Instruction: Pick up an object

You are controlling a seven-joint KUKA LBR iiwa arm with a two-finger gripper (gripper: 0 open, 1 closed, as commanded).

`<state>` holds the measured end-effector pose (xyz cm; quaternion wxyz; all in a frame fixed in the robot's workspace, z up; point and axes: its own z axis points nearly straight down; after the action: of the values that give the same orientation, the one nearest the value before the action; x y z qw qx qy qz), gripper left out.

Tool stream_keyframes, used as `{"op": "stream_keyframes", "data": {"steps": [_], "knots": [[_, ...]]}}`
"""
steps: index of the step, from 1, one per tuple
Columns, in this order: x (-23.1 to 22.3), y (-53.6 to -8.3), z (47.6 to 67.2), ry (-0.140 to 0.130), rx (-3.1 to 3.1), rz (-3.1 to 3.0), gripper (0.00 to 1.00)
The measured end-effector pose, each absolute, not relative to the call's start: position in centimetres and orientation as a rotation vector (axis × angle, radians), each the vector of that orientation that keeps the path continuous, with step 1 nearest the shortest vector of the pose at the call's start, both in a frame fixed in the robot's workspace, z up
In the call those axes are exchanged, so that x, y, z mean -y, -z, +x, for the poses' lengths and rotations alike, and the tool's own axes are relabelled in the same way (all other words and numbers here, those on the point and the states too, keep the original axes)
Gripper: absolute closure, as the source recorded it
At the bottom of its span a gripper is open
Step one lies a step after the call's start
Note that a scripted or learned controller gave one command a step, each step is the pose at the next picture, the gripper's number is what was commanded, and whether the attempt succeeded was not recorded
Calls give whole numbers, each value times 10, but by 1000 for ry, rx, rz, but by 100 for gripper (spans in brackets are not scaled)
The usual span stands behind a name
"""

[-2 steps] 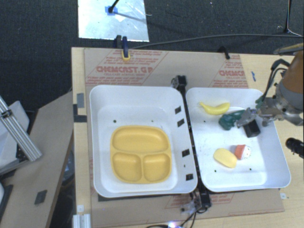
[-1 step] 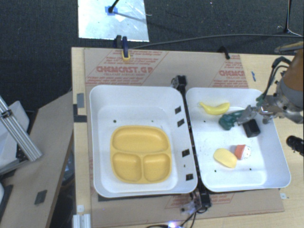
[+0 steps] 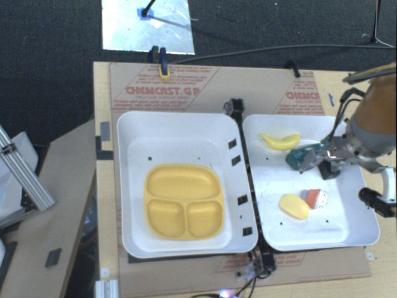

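Camera view: claw (image 3: 322,161) low in right bin (image 3: 347,234), beside teal object (image 3: 299,158); finger state unclear, cannot tell. Risks: claw nudged teal object toward banana (image 3: 280,141), or closed on air. Yellow lemon-like piece (image 3: 294,206) sat well apart.

An orange band (image 3: 379,107) is seen around the arm (image 3: 372,143), above a rounded grey wrist section. Below the band, a dark metallic gripper (image 3: 324,164) with small bright parts is mounted. A thin black cable (image 3: 342,107) is looped beside the band on its left. A black fitting (image 3: 376,202) is attached below the grey section.
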<state>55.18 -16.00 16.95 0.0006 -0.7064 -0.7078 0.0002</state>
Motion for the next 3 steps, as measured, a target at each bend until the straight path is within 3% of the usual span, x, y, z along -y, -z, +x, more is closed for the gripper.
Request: {"op": "stream_keyframes", "data": {"steps": [2,3], "knots": [[159,-82,556,-1,2222,-2219,0],[160,-95,557,3,2225,-2222,100]]}}
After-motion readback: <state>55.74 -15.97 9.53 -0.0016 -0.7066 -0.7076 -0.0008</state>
